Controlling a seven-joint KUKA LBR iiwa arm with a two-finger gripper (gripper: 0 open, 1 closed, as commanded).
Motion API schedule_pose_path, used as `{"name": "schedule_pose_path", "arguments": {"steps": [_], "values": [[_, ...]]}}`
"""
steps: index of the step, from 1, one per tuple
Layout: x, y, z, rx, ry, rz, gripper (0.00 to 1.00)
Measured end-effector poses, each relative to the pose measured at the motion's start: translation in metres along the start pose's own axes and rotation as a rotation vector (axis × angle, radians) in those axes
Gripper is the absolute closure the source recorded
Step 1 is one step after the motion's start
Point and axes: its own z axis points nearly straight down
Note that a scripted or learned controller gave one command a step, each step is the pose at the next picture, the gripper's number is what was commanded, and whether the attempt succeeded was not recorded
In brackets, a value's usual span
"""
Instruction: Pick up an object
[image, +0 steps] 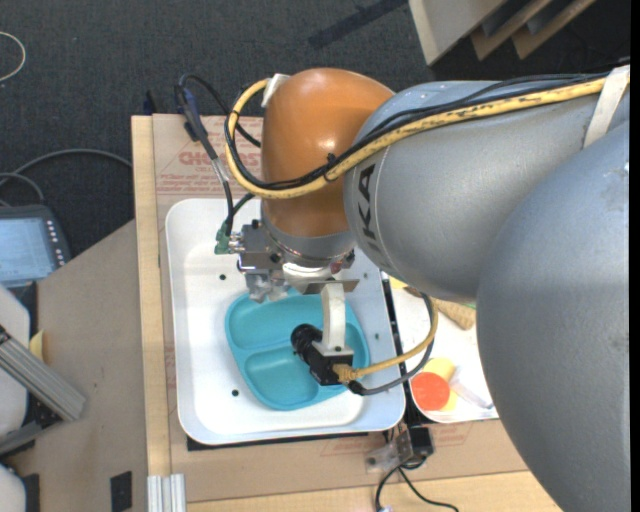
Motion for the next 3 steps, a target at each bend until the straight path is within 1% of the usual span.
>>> {"name": "schedule_pose_path", "arguments": {"steps": [1,2,3], "values": [[-0.001,0.044,-0.191,-0.034,0.011,-0.001,1.00],[-0.001,0.112,0.148,0.001,-0.002,0.001,1.00],[0.001,0.115,0.126,-0.013,0.005,0.001,1.00]]}}
